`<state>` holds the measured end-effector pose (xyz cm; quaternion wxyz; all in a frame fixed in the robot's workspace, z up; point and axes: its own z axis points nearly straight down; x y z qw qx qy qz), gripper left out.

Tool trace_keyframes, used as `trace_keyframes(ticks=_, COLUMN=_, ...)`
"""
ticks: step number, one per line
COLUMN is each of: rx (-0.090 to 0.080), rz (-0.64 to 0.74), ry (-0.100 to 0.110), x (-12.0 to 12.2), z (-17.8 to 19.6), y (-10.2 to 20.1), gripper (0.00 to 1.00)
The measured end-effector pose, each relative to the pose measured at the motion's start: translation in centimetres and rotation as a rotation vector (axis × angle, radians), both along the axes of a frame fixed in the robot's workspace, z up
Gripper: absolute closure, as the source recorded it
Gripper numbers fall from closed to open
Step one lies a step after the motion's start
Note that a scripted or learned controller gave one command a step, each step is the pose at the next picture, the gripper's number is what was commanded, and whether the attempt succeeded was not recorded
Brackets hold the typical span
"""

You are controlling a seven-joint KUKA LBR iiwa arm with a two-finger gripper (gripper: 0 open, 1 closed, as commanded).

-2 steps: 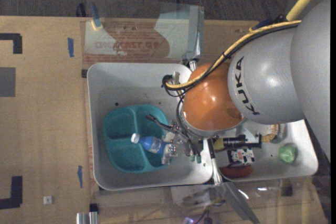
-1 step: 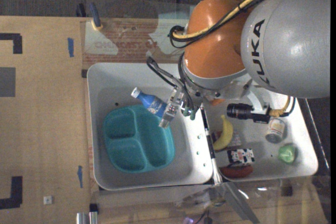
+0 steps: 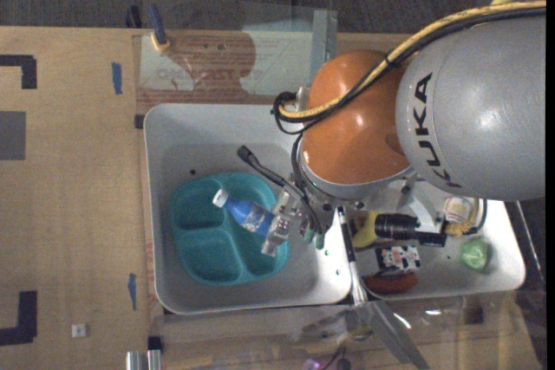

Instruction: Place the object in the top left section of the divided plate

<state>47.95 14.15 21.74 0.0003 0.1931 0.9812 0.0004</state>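
Arm (image 3: 451,100) reached in from the right, its orange band (image 3: 351,121) over the seam between the two white bins. Hand (image 3: 279,225) sat low over the right side of the teal divided plate (image 3: 204,260) in the left bin (image 3: 173,143). Small clear plastic bottle (image 3: 243,212), white cap pointing left, blue label, lay tilted across the plate's right half with its base end between the hand's fingers, so the hand was closed on the bottle. Bottle looked above or on the plate's ridge; contact unclear. Right bin (image 3: 512,273) held a green ball (image 3: 474,254), a black-and-white carton (image 3: 398,257), a yellow piece (image 3: 366,228) and a reddish item (image 3: 390,282) near its front edge. Wooden table (image 3: 69,186) carried both bins.
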Motion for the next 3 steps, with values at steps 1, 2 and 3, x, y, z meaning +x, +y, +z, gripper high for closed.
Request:
trace_keyframes(ticks=1, rx=0.001, rz=-0.105, ry=-0.002, x=-0.1, z=0.9, y=8.5, gripper=1.00)
trace_keyframes(ticks=2, rx=0.002, rz=-0.102, ry=-0.006, x=0.0, z=1.9, y=8.7, gripper=1.00)
trace_keyframes(ticks=3, rx=0.004, rz=-0.100, ry=-0.010, x=0.1, z=2.9, y=8.8, gripper=1.00)
